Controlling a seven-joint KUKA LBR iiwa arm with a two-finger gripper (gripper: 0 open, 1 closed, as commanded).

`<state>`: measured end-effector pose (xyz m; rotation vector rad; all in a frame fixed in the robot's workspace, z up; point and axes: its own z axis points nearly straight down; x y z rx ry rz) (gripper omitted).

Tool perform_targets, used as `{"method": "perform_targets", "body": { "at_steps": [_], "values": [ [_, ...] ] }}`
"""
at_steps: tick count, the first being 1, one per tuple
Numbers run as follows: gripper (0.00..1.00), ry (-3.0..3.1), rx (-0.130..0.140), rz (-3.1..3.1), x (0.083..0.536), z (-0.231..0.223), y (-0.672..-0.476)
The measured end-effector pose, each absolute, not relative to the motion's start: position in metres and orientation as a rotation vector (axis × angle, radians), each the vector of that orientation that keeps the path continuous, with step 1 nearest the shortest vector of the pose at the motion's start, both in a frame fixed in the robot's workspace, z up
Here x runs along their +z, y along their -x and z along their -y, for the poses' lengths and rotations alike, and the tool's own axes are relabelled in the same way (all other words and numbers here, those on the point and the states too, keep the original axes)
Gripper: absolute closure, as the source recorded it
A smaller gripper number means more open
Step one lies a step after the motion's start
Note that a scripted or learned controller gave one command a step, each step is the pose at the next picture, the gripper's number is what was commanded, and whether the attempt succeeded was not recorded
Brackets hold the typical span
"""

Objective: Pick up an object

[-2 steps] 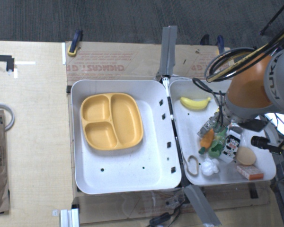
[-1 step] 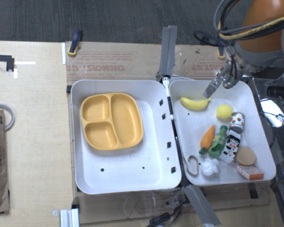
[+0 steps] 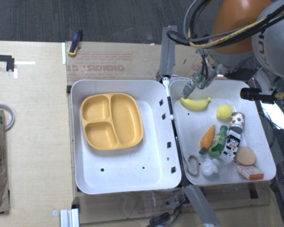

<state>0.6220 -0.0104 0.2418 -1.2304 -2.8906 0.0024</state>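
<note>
Left bin: one yellow divided plate, three compartments, lying flat toward the far left corner. Right bin: banana near the far left corner; lemon; carrot; green bottle; cow-patterned bottle (lying slantwise). Gripper: poised just above the banana's far end, nothing seen between its fingers; how far apart they stand, cannot tell.

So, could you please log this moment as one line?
gripper: above banana, holding nothing | right bin: objects untouched | yellow tray: left bin
</note>
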Motion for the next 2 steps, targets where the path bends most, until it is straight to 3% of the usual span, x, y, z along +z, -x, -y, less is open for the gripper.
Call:
{"method": "perform_targets", "body": {
  "at_steps": [1, 2],
  "values": [
    [1.0, 1.13, 0.002, 2.932, 0.191, 0.081, -0.582],
    [1.0, 1.155, 0.0, 2.925, 0.21, 0.036, -0.628]
  ]
}}
